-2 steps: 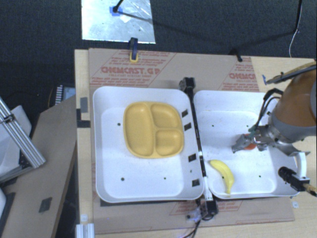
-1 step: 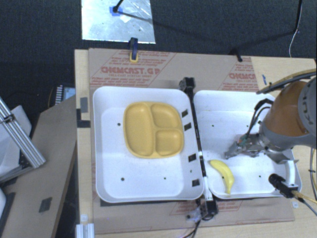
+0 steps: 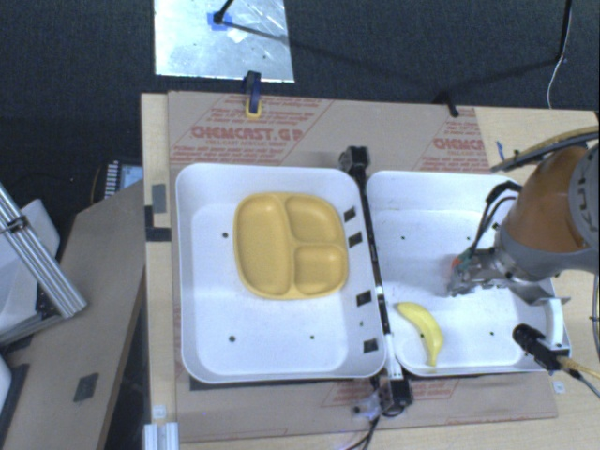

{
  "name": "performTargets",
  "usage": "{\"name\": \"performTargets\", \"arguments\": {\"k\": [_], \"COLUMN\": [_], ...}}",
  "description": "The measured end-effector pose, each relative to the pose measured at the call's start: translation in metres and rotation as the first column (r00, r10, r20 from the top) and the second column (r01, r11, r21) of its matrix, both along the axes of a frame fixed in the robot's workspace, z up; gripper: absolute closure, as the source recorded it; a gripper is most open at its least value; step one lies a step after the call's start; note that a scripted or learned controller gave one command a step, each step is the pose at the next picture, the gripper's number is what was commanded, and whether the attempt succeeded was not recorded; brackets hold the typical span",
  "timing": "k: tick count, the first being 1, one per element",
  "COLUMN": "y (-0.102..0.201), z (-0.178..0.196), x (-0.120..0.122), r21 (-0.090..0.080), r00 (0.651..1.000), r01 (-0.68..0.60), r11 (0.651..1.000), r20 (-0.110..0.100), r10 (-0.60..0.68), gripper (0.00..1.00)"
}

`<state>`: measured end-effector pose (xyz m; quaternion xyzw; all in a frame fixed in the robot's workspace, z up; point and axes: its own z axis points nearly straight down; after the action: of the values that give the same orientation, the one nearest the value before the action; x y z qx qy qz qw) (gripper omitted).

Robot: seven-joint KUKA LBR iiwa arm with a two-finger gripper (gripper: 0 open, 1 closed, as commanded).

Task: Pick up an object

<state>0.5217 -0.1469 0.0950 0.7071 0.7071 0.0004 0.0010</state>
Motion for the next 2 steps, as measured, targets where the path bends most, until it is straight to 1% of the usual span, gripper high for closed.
{"name": "performTargets", "arguments": {"k": [1,2], "y": [-0.002,-0.004], "z": [0.045,0.089], "x": [0.008,0.004], "r21": [-0.001,-0.001], "r00": [1.000,1.000], "r01": [-0.004,-0.004], "r11": [1.000,1.000], "r20": [0.004,0.004], "r10": [0.004,0.004], "gripper": [1.00,1.00]}}
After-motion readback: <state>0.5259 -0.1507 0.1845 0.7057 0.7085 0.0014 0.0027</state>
